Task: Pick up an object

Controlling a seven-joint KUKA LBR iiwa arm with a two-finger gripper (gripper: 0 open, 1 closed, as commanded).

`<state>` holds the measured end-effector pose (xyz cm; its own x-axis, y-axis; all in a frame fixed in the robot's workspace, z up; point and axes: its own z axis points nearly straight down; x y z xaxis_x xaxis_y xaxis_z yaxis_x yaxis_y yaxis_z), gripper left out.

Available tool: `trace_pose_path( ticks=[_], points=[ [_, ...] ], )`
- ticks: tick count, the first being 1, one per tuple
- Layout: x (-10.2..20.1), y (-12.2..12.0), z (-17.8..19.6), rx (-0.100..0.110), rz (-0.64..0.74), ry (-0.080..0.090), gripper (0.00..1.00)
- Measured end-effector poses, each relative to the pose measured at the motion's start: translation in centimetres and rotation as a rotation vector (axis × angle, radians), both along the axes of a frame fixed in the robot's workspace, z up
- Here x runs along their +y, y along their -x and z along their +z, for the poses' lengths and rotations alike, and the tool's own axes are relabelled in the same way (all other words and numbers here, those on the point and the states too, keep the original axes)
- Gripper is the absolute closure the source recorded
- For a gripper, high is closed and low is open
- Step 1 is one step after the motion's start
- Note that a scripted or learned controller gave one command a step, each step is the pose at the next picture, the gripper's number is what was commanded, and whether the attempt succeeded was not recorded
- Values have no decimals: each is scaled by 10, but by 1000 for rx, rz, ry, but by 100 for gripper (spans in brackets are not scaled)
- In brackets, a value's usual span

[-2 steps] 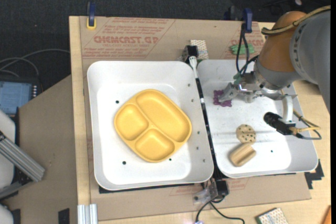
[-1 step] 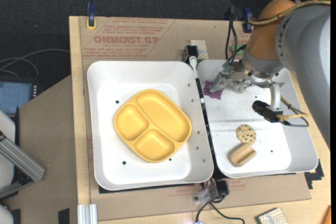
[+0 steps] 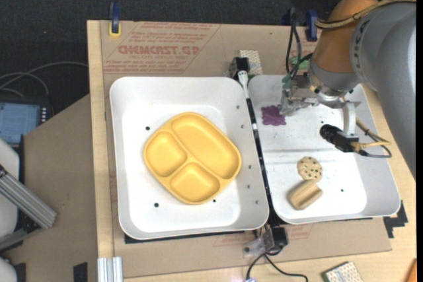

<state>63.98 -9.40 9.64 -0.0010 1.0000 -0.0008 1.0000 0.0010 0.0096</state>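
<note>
Claw beside purple piece

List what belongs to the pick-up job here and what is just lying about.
Job, likely: gripper; purple piece just beside it, right bin.
Lying about: cookie; tan cylinder; yellow divided plate, left bin.

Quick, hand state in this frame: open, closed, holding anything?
Hand: cannot be told; it is low over the right bin, next to the purple object.
</note>
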Motion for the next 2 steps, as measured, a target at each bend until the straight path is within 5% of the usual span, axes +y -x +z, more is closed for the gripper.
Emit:
trace_pose_path(
  ticks=[1, 2],
  points=[
    [-4, -28, -12, 5, 1, 1, 100],
    [-124, -26, 5, 5, -10, 8, 100]
  ],
)
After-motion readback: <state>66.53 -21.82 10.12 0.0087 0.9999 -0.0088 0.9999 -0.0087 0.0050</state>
